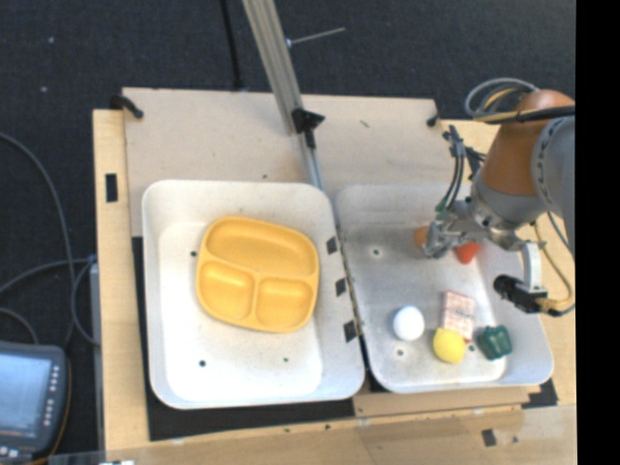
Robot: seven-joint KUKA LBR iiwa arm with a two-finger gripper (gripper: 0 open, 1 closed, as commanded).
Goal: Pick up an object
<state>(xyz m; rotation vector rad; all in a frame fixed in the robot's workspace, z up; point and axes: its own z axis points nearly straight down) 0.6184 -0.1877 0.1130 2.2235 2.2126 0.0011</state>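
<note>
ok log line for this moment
grey arm gripper low in right white bin | beside small orange object | hold unconfirmed | yellow divided tray left bin

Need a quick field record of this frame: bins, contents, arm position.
left bin: holds a yellow divided tray
right bin: white ball, yellow ball, green piece, pink patterned block, orange pieces
arm: reaches in from the right, over the right bin's upper part
pincer: low over the bin, by the orange pieces; grasp not discernible
ball spacing: white and yellow close, whether touching unclear
</note>
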